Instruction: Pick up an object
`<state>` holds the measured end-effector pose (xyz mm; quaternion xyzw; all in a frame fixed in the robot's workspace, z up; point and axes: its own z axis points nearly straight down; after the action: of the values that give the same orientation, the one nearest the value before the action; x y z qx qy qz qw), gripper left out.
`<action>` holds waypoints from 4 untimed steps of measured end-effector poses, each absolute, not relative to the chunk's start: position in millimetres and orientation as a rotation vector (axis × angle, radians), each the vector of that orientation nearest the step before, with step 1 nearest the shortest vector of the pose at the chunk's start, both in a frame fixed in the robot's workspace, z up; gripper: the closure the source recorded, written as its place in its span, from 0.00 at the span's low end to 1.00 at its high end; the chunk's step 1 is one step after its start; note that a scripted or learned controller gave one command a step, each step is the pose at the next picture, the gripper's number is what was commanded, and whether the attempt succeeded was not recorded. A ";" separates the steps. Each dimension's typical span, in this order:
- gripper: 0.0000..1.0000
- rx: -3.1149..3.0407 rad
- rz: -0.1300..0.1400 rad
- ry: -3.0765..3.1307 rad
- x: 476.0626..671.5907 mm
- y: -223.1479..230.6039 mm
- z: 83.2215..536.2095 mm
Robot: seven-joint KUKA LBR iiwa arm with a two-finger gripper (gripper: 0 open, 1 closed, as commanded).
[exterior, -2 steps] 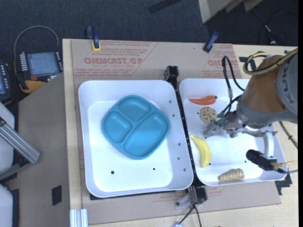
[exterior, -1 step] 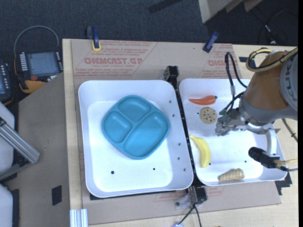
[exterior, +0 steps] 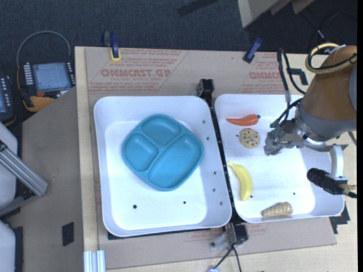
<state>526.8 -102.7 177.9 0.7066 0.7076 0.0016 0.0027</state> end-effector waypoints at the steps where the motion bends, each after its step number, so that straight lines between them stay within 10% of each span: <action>1: 1.00 2.216 0.005 2.217 529.0 -110.7 224.3; 4: 1.00 2.219 -0.001 2.229 517.4 -13.7 263.1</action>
<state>517.4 -13.7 263.1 0.7055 0.7088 -0.0003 -0.0017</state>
